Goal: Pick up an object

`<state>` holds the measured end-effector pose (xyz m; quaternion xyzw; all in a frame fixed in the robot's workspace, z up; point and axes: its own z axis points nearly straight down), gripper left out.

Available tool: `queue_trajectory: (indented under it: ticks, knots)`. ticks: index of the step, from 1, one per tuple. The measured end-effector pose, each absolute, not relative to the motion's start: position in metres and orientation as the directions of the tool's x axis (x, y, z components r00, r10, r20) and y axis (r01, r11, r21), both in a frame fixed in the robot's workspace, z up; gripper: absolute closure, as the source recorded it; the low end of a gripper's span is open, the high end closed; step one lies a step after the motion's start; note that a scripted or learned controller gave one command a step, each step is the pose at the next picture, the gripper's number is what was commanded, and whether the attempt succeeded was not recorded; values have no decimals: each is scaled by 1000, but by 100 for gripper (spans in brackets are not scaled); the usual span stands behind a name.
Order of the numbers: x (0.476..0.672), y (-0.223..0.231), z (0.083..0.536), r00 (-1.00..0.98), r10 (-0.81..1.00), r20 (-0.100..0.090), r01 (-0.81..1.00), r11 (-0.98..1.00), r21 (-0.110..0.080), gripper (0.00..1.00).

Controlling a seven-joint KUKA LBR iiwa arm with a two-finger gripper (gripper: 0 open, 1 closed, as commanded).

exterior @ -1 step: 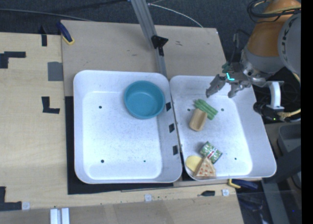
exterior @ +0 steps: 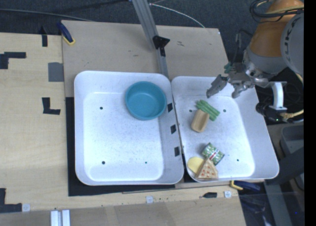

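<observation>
Nearest me, at the front rim of the right bin point(exterior: 256, 173), I log a small cluster: a pizza-slice toy point(exterior: 207, 170) lying against a yellow piece point(exterior: 194, 163), with a green packet point(exterior: 213, 153) just behind them, touching or nearly so. Crowded, and tight to the bin wall, so a poor first target in my judgement.

Further back, mid-bin, a tan cylinder point(exterior: 199, 120) lies on its side with a green ribbed piece point(exterior: 207, 109) resting across its far end. In the left bin point(exterior: 89, 136), toward its back, sits a blue bowl point(exterior: 145, 100), alone.

Farthest, the gripper point(exterior: 228, 90) hangs over the back of the right bin, just beyond and to the right of the green ribbed piece. Its fingers point(exterior: 214, 88) are spread apart with nothing between them and, as far as I can tell, touching nothing.

Step in hand, as I read it: approach, not yet a grasp. I take the cylinder and green piece as the likely target, being closest. To do it well I would centre the spread fingers over the cylinder's short axis, straddle it clear of the green piece, descend straight, and close only once both fingers are below its top. Risk: the cylinder may roll away when touched.
</observation>
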<state>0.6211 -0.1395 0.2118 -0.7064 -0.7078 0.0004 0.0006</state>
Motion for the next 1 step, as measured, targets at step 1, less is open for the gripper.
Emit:
queue_trajectory:
  ticks: [1]
  knots:
    - [619, -133, 166, -2, 1000, 0, 1000, 2, -6, 0]
